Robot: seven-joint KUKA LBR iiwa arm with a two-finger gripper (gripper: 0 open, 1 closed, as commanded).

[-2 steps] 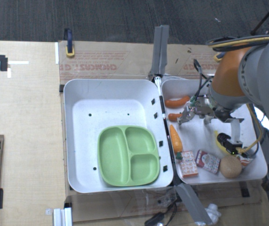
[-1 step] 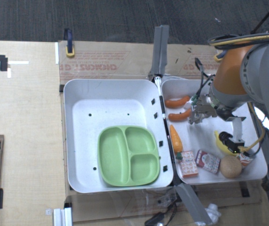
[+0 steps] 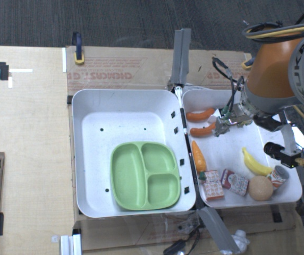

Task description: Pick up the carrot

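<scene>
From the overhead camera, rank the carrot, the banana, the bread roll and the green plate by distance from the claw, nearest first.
Measured from the claw, in the right bin's upper part:
1. Carrot, below-left of the claw, along the right bin's left wall.
2. Banana, below-right, near that bin's right side.
3. Bread roll, lower right corner of that bin.
4. Green plate, across the divider in the left bin.

You are looking at two bins (image 3: pixel 88 142) of smooth, slightly glossy white plastic. Inside the left bin, the green divided plate (image 3: pixel 144 175) is showing a matt plastic finish. Against the right bin's left wall, the carrot (image 3: pixel 197 156) is looking smooth and waxy. Beneath the bins, the bench (image 3: pixel 30 116) is reading as pale matt wood.
</scene>
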